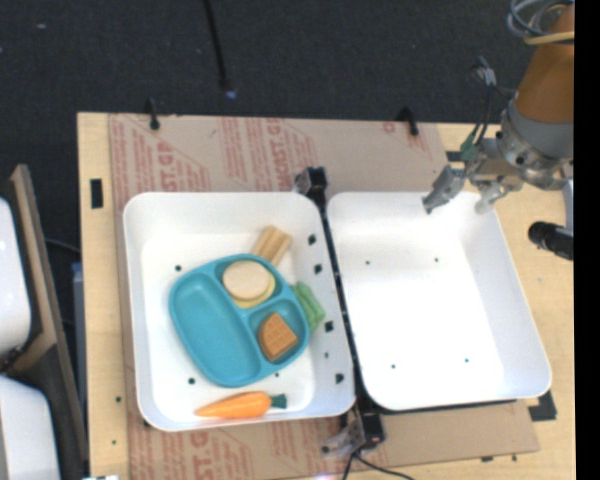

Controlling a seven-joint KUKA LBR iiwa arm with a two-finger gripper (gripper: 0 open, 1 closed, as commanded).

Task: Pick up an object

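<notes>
The arm comes into the frame at the upper right, with its orange band visible near the top edge. The gripper [466, 190] hangs over the top rim of the right bin [500, 368], at the upper right of the frame. Its two fingers [438, 194] are spread apart, and nothing is between them. One finger points down and to the left over the bin's upper rim; the other is a little further right.

The right bin shows only its white floor with some small dark dots.

All the objects lie in the left bin [145, 268], in the lower left part of the frame, well apart from the gripper. In the middle of this bin is a blue divided tray [205, 333], lying at a slant. In the tray's upper compartment sits a round beige piece [249, 280] like a biscuit. In its lower right compartment sits a brown toast-like piece [278, 336]. Just above the tray, touching its upper edge, lies a tan wooden block [273, 242]. At the right edge of the tray a small green piece [311, 306] sticks out. Below the tray, near the bottom rim of the bin, lies an orange carrot [236, 405] with a green end that points to the right.

Both bins stand side by side on a light wooden bench [100, 148].
</notes>
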